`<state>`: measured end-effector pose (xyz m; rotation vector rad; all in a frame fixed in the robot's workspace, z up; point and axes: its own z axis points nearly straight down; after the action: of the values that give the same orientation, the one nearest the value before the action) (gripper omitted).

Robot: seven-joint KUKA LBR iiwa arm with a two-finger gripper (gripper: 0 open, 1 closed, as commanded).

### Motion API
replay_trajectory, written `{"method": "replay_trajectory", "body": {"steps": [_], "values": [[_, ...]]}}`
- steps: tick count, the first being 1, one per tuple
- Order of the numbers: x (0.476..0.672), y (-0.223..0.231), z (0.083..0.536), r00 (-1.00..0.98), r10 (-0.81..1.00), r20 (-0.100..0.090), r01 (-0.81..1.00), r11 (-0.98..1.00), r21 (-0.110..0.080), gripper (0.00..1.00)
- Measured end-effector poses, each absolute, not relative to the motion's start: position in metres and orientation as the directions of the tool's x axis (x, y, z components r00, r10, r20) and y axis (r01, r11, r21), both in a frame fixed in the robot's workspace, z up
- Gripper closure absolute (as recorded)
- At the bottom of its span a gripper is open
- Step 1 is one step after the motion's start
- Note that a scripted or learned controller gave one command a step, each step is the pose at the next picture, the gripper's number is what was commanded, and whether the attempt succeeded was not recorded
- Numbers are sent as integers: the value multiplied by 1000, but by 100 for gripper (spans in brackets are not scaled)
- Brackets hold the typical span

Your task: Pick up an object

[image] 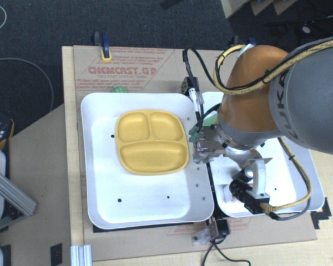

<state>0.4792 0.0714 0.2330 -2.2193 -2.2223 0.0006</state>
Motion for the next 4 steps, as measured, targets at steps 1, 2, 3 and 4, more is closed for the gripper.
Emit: {"method": "replay_trajectory", "body": {"steps": [1, 2, 3, 4], "values": [[506, 59, 182, 2, 1000, 0, 1000, -2, -6, 100], [506, 60, 184, 1, 1000, 0, 1000, -1, -3, 0], [590, 102, 178, -5, 1000, 0, 1000, 5, 8, 0], [587, 100, 188, -2, 1000, 0, 1000, 2, 3, 100]]}}
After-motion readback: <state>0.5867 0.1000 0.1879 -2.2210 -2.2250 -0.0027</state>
